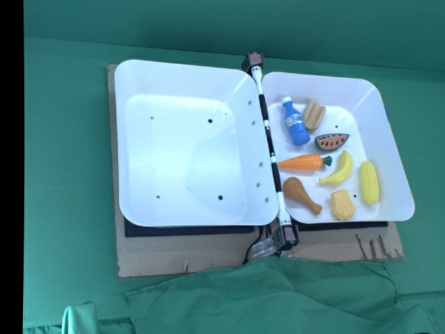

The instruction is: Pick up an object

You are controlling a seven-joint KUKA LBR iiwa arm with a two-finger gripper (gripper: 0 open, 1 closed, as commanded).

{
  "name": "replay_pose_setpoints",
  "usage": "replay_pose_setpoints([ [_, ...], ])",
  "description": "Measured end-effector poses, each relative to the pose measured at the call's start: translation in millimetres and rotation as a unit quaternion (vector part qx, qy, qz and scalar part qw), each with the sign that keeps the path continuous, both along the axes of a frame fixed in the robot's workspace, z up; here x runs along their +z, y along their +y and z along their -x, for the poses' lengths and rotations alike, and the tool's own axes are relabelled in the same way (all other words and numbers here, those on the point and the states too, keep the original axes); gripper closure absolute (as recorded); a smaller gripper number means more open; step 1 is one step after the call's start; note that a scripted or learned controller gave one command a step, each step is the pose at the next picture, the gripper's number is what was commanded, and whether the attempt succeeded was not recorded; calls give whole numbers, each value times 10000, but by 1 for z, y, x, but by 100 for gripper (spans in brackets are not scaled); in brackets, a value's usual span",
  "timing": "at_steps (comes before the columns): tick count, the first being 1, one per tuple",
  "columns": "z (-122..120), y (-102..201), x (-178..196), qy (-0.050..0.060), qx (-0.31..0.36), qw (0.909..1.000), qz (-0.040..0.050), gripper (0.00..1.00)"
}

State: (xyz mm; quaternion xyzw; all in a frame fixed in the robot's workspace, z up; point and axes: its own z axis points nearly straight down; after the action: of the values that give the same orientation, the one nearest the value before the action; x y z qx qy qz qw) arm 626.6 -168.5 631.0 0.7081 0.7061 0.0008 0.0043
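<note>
Nearest the camera, a rumpled green cloth (278, 298) is lying over the counter's front edge, and just behind it a brown cardboard sheet (149, 259) is carrying both bins. Moving back, the left bin (132, 82) is sitting bare, while the right bin (398, 172) is holding all the toy food. At that bin's front edge a chicken drumstick (302, 194) and a small yellow block (342, 205) are resting near each other, with a corn cob (369, 181) standing off toward the right wall. Behind them a carrot (302, 163) is lying against the left wall, its green tip nearly touching a banana (338, 170). Further back a watermelon slice (332, 142) is sitting mid-bin, and at the far end a blue bottle (295, 121) is lying just beside a tan bun (313, 115). Between the bins a black-and-white divider bar (268, 145) is running front to back. Whether the tool is wide or narrow I cannot tell, so I judge the pick as not yet begun: the task is waiting at the approach step. The next move is likely calling for choosing a piece with room around it, such as the corn cob, and descending squarely over it.
</note>
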Motion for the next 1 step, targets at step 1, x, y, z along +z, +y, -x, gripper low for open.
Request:
replay_pose_setpoints([
  [1,-74,10,3,-41,15,10000,5,0],
])
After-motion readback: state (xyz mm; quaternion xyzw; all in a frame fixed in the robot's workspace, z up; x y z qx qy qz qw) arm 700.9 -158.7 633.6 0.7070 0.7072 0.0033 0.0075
